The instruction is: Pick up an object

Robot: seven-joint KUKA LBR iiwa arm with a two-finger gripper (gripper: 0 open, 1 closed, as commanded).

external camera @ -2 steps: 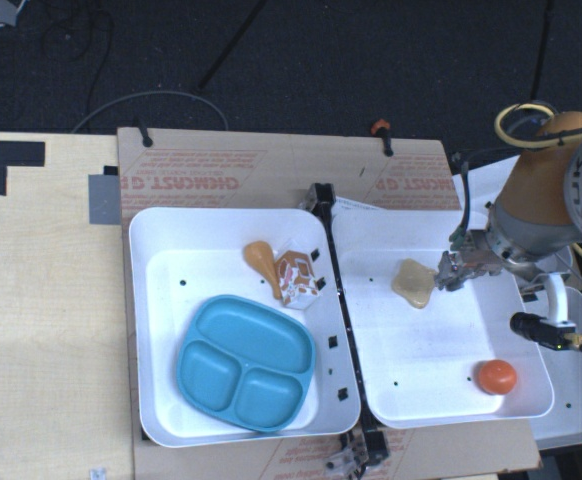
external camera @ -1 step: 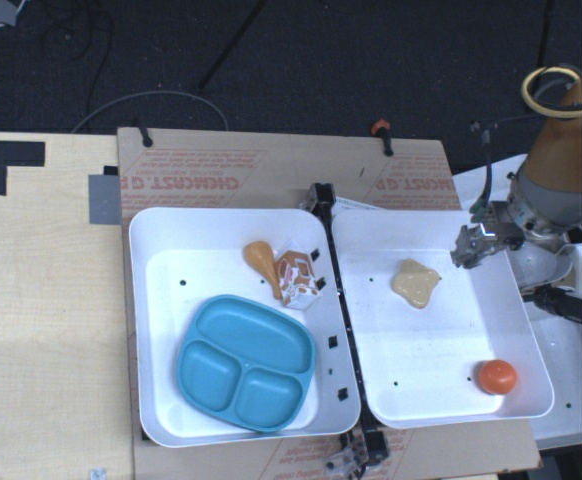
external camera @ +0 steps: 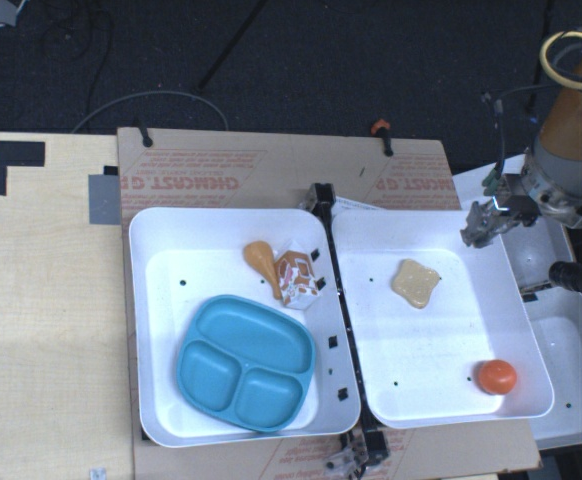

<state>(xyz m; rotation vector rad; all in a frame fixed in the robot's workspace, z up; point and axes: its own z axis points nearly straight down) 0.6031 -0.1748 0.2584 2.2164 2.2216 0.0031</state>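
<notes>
Camera view, nearest first. At about 7 o'clock in the left bin [external camera: 151, 268] lies a blue tray [external camera: 246, 363], flat, three wells up, taking most of that bin's floor; I judge it too broad for the gripper, so I leave it alone.

At 5 o'clock in the right bin [external camera: 531, 323] a tomato [external camera: 496, 377] sits tucked into the near corner, close to the wall. Round things roll to the low edge, which I think explains its spot, and the wall there could crowd a grasp.

Further up, near the middle of the right bin, a pale bread slice [external camera: 416, 283] lies flat with open floor all round. To me that is the easiest pick, and the one nearest the arm.

Across the divider, at 12 o'clock above the tray, a tan spoon [external camera: 264, 264] and a small carton [external camera: 297, 277] lie touching, the carton tipped on its side. Packed like that, they invite a double or a miss.

Farthest off, at 2 o'clock, the gripper [external camera: 483, 223] hangs at the right bin's far right rim, above the wall and not over the floor. It carries nothing that I can see, and I cannot tell how its claw stands; it is too small and dark.
</notes>
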